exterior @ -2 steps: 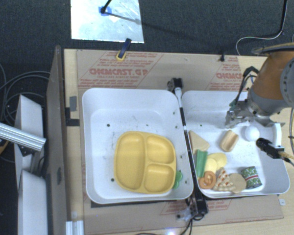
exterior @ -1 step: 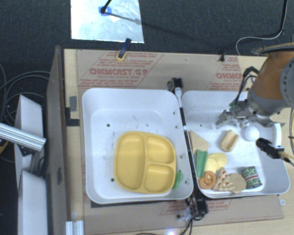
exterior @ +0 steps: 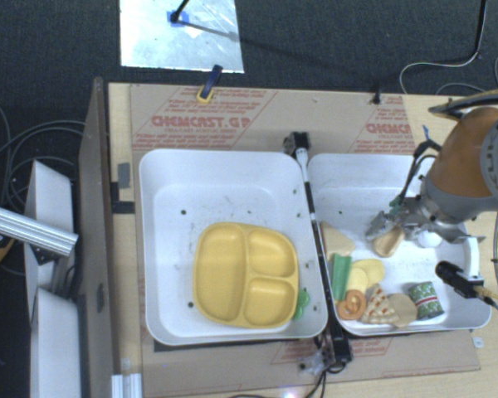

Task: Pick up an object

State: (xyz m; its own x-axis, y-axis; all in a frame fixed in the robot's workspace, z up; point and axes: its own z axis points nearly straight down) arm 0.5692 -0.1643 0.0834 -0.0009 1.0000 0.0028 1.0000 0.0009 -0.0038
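Robotics lab, not a home. Grey arm with orange band [exterior: 473, 160] over two shallow white plastic bins [exterior: 166, 222] on a brown protective sheet printed "CHEMCAST GP" [exterior: 201, 123]. Loose black cables [exterior: 25, 139] trail on dark carpet (left side), a silver aluminium extrusion bar [exterior: 29, 229] beside them.

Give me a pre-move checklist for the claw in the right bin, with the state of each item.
1. Claw is over the right white bin: ok.
2. A target lies under the claw, the tan rounded food piece: ok.
3. That piece sits between the fingers: cannot tell.
4. Target stands apart from the pile by the near wall, with the green stick, the round orange ring and the small green-labelled can: ok.
5. The yellow divided plastic tray in the left white bin is out of the arm's way: ok.
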